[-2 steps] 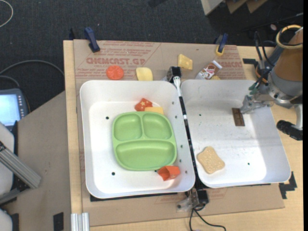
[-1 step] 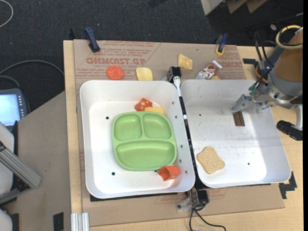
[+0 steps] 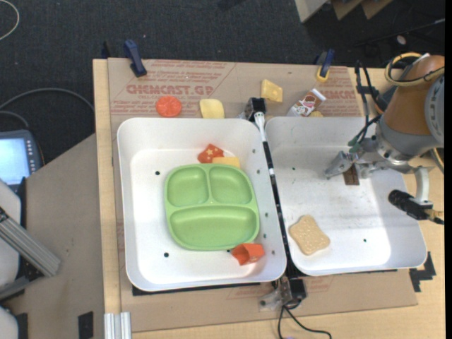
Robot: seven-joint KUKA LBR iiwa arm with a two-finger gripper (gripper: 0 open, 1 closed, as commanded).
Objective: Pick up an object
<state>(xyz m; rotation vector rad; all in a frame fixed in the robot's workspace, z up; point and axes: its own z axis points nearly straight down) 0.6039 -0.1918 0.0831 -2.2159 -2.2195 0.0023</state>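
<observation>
The gripper (image 3: 351, 169) hangs low over the right bin (image 3: 395, 256), its fingers spread apart around a small brown object (image 3: 351, 179) just below it. A slice of toast (image 3: 308, 234) lies nearer the camera, down-left of the gripper.

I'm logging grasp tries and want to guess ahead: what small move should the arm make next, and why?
Probably a short lowering straight down. The hand sits in the right white bin just above a small brown block, far from the tan slice of toy bread near the front, so the block seems the target.
</observation>
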